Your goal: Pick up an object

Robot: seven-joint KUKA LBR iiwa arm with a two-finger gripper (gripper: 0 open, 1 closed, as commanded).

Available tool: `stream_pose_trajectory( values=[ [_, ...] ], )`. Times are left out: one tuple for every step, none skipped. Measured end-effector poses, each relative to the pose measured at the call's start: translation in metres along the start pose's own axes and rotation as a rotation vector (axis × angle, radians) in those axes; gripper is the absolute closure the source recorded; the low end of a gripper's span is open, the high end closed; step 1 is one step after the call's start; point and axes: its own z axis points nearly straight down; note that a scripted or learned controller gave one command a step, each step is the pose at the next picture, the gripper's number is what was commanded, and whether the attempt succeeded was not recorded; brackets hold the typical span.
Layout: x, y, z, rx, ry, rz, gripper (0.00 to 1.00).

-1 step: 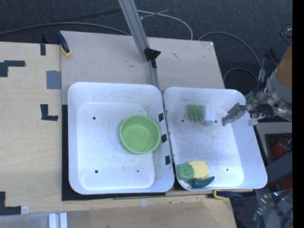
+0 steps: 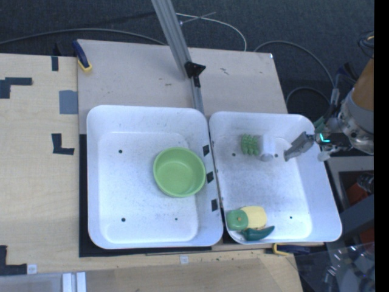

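The green bristly brush with a white handle [image 2: 258, 145] is, in our judgement, the most likely thing for this pick, because it lies closest to the gripper [image 2: 299, 145]. It rests flat on the floor of the right white bin [image 2: 304, 224], in the far part of it, with the green head pointing toward the left bin and the pale handle end pointing toward the arm.

The gripper comes in over the right wall of this bin, at a slant, and its grey tip is just beside the handle end of the brush, but apart from it. We see nothing between the fingers. The tip looks like one dark wedge from above, so we cannot tell if the fingers are spread or pressed together.

The other things lie well apart from the gripper. A round green plastic bowl [image 2: 179, 172] stands upright in the left white bin [image 2: 109, 163]. A yellow block [image 2: 253, 215] with a green rounded piece [image 2: 237, 219] and a dark teal flat piece [image 2: 261, 231] is crowded in the near corner of the right bin, touching one another. We think this crowding makes them harder to take, and the brush lies free on all sides.
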Motion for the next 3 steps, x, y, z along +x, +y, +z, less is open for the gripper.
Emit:
stream_pose_trajectory(
  values=[
    [-0.004,-0.002,0.063,0.007,0.001,0.002,0.00],
    [-0.002,-0.009,0.109,0.006,0.001,0.002,0.00],
    [-0.003,-0.002,0.167,0.007,0.001,0.001,0.00]
  ],
)
